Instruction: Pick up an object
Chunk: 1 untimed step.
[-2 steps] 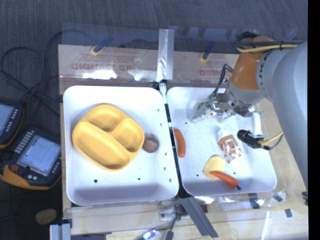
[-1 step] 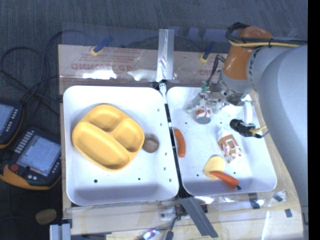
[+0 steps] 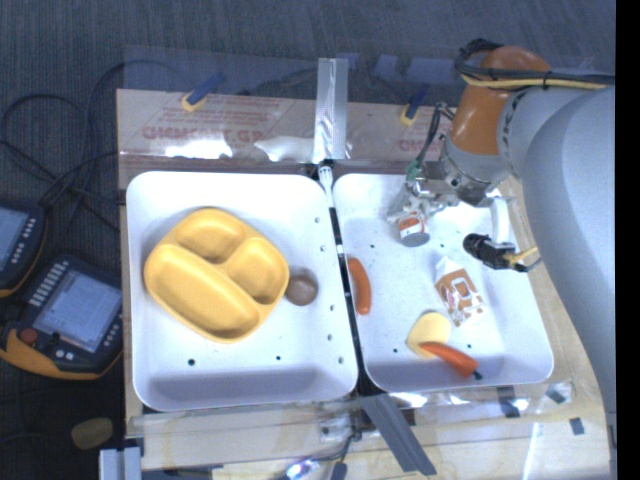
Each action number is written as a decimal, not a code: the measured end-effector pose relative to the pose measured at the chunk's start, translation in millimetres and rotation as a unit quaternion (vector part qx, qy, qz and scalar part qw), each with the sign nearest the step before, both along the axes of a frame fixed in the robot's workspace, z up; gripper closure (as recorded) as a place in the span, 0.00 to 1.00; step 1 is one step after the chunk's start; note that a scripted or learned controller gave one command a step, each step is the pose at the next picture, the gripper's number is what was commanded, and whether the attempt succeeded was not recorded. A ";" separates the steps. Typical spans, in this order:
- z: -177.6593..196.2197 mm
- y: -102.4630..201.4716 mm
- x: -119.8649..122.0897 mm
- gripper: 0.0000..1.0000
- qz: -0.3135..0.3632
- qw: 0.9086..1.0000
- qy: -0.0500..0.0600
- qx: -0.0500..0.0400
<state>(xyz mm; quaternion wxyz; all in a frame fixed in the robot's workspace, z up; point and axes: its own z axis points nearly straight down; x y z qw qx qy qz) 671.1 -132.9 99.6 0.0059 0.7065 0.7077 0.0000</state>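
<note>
Objects sit in both bins: going left to right, my left bin holds a yellow divided tray with a small brown ball touching its right edge, and my right bin holds a sausage by the left wall, a small can near the back, a yellow wedge touching a carrot at the front, and a white-and-orange packet between them. My gripper hangs just over the can at the back of the right bin, and I cannot tell whether it grasps anything.
</note>
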 end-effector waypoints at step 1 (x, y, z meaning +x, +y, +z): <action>84.0 64.4 -54.8 1.00 0.001 1.000 0.005 0.004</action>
